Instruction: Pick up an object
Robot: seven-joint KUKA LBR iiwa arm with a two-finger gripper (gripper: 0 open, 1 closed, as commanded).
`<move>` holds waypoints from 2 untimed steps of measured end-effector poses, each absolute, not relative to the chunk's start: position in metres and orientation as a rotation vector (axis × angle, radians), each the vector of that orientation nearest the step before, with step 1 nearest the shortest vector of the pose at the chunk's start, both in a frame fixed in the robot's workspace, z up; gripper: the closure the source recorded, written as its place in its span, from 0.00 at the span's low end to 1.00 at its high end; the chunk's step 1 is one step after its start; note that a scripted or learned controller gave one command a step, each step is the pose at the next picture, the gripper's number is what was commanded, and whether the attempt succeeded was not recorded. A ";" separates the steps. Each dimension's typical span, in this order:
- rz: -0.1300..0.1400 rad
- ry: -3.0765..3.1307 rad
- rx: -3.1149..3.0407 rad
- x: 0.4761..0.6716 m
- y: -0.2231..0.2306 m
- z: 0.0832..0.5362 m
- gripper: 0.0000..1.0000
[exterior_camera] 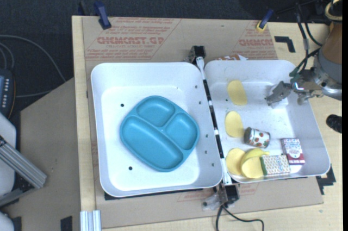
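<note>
Yellow pieces [243, 163] lie low — gripper [278, 94] hovers over right bin [317, 132].

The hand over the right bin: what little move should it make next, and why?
Probably a short slide toward the yellow chip beside it, then down. The hand sits over bare floor in the right bin, with nothing seen between its fingers, and that chip lies alone, apart from the can and the boxes.

A blue divided plate [158, 132] is seen in a white bin [103, 116]; yellow pieces [236, 92] in the other.
</note>
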State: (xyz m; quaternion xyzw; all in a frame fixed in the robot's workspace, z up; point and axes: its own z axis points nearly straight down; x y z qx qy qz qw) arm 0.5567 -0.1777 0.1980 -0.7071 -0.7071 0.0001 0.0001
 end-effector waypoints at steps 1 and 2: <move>0.001 -2.220 -2.219 0.605 -0.130 0.103 0.00; -0.001 -2.224 -2.221 0.662 -0.091 0.085 0.00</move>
